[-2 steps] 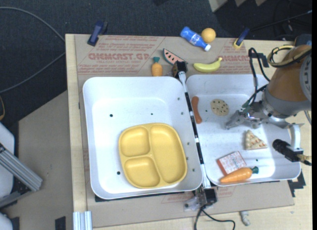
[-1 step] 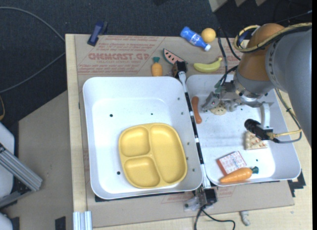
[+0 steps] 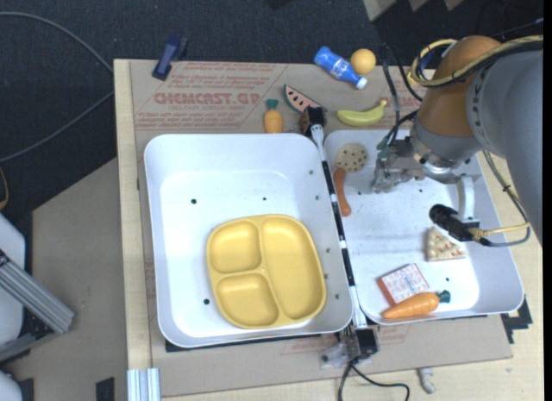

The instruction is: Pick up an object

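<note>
Objects in right bin: a cookie is seen at the far left corner, a hot dog along the left wall, a cracker toward the right side, a red-and-white packet near the front, and a carrot just in front of the packet.
Gripper: it is positioned over the far part of the right bin, just beside the cookie; nothing is seen between its fingers, and whether they are apart or together cannot be told.
Arm: it is reached in from the right.
Left bin: a yellow divided plate is held toward its front.
Behind the bins: a banana, a small orange carrot toy, a watermelon slice, a blue bottle and an orange ball are laid on the cardboard.
</note>
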Motion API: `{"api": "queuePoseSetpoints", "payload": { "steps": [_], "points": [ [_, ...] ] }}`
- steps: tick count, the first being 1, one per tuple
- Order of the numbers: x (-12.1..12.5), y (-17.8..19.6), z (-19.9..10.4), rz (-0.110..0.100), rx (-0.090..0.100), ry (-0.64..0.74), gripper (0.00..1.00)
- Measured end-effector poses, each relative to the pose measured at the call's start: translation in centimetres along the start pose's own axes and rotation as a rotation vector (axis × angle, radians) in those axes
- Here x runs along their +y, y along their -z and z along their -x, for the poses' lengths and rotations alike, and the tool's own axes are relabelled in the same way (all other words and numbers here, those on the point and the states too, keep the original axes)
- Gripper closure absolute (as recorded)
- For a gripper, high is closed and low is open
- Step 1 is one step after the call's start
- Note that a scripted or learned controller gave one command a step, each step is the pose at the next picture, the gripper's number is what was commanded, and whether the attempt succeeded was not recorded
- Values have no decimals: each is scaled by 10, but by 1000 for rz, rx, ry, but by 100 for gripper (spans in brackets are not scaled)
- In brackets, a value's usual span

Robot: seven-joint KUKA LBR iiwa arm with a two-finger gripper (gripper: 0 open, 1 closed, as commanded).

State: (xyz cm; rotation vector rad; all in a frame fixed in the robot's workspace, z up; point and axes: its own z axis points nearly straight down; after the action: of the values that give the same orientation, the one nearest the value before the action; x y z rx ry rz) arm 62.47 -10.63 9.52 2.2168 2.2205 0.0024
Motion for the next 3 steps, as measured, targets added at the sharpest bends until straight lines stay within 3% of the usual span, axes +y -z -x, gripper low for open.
{"api": "queuePoseSetpoints", "payload": {
  "steps": [1,2,3],
  "points": [
    [0,0,0,-1,0,0,0],
    [41,-11,-8,-7,1,0,0],
    [41,-11,-13,-9,0,-1,0]
  ]
}}
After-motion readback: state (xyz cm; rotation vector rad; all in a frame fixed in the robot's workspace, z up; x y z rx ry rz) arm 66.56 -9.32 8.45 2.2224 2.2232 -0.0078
